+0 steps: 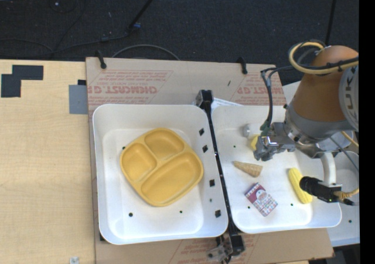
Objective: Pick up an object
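I see a tan wedge (248,168), cone-like and matte, lying in the right bin (328,222) with its long axis across the view, narrow tip pointing toward the divider. The gripper (265,146) sits just above it, beside a small yellow piece (255,141); I cannot tell its opening. A glossy yellow divided plate (162,166) fills the left bin (111,222).

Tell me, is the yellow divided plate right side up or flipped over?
Right side up: the yellow divided plate lies in the left bin with its three hollow compartments facing up.
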Motion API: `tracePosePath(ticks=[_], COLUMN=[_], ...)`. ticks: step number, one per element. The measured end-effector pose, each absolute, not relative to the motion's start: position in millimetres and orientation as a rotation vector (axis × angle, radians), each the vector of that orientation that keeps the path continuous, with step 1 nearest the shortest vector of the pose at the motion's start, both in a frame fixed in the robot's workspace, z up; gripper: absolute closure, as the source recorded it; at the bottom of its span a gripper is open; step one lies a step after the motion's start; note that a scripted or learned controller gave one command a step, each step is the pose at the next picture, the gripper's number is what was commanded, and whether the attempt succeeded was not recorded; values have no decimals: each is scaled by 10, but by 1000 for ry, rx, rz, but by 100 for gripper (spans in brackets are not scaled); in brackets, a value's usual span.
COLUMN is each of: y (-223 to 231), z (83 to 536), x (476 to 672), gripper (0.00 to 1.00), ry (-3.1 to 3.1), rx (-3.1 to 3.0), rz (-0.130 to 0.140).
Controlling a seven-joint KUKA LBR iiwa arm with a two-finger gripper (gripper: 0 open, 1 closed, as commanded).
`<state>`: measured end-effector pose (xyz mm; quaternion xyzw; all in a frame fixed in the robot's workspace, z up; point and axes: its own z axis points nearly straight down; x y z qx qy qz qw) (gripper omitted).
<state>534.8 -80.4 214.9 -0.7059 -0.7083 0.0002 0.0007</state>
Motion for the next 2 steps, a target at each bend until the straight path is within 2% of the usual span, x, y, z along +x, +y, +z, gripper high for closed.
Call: tracePosePath(ticks=[1,2], y=[-348,278], z=[2181,2209], x=[5433,5399], gripper=[100,100], ry=[-2224,-2225], rx=[-2214,-2213], rz=[1,2])
